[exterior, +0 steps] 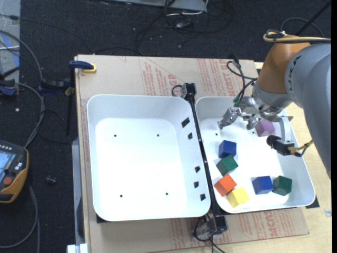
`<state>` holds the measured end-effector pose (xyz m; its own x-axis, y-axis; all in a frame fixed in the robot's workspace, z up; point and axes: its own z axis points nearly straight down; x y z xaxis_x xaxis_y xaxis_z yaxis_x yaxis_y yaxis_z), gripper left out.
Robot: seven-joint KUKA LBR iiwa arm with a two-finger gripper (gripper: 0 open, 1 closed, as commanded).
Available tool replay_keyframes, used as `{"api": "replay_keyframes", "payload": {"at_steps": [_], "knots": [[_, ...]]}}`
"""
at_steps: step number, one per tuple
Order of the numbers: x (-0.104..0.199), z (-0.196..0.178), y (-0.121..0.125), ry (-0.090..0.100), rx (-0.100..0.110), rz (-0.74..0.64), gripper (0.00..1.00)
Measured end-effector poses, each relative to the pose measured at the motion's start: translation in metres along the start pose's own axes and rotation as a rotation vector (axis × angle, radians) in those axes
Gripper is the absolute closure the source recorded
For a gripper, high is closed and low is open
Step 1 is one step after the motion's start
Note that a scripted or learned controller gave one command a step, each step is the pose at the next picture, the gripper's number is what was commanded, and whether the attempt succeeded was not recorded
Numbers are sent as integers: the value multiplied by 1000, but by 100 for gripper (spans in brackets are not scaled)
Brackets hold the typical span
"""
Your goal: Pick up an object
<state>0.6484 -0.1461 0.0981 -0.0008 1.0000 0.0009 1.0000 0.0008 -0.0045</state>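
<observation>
Pincer (pixel 245 117) of mine hangs over the far part of the right bin (pixel 300 165), its fingers spread apart with nothing between them. One finger (pixel 227 119) points out toward the bin's left wall; the other side sits just beside a purple block (pixel 265 126), which lies at the far right of the bin, close under my wrist. Whether that block touches my finger I cannot tell.

Below it in the same bin I see a blue cube (pixel 227 148) with a dark green cube (pixel 228 165) just in front, then an orange cube (pixel 226 184) touching a yellow cube (pixel 238 196). To the right, a second blue cube (pixel 262 184) sits beside another green cube (pixel 283 185). The left bin (pixel 139 157) stands alongside on the tabletop (pixel 137 73).
</observation>
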Motion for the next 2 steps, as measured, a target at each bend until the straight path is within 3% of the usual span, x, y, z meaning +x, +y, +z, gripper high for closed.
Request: {"api": "replay_keyframes", "payload": {"at_steps": [1,2], "knots": [[0,-14,1,-1,-6,0,100],[1,-69,-7,-2,-10,1,100]]}}
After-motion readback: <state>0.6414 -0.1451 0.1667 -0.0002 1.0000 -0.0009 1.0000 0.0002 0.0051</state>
